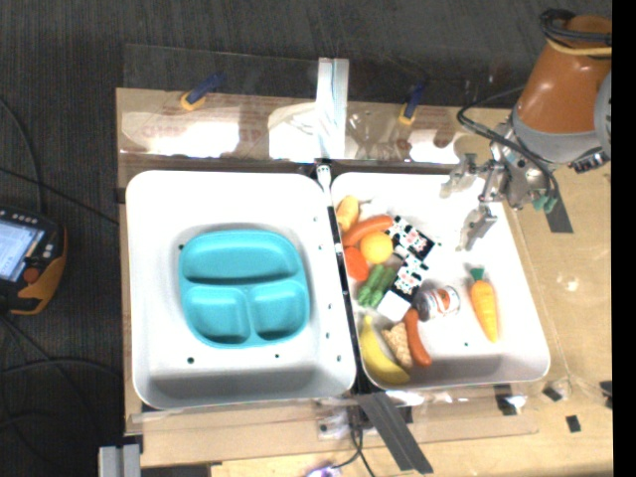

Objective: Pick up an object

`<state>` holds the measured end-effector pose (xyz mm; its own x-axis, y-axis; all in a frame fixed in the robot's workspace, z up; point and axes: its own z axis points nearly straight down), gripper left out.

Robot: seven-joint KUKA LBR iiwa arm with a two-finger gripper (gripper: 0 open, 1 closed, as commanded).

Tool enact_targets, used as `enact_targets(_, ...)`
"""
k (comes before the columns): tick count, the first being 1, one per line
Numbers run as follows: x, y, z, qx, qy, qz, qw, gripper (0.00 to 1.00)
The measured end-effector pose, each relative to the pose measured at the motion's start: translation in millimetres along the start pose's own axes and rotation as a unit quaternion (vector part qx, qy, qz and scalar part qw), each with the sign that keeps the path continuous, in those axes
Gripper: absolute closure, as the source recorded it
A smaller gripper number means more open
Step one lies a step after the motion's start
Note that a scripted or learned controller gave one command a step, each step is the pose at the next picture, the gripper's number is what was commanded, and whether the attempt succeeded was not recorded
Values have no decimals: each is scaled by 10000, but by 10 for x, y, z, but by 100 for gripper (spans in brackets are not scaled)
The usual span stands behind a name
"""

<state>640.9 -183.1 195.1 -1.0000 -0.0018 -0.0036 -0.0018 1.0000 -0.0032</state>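
Carrot [484,306] lies alone in the right bin [527,351], just right of the can [440,300]. Gripper [477,202] hangs above it, fingers spread, empty. Likely light, stiff, smooth plastic (grip across its thick middle).

Teal tray [243,288], orange carrot [484,306], white bins [149,266]

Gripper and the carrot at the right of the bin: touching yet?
Apart. The camera view shows bare white bin floor between the gripper and the carrot, which lies below it in the picture.
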Motion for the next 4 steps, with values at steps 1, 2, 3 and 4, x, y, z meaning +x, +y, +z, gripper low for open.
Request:
enact_targets(1, 959, -340, 1041, 16, -33, -144, 9999, 0)
enact_targets(2, 1465, 286, 1033, -2, -48, 39, 10000, 0)
enact_targets(3, 1516, 756, 1029, 14, -72, -86, 9999, 0)
enact_targets(4, 657, 825, 1038, 12, -48, -783, 9969, 0)
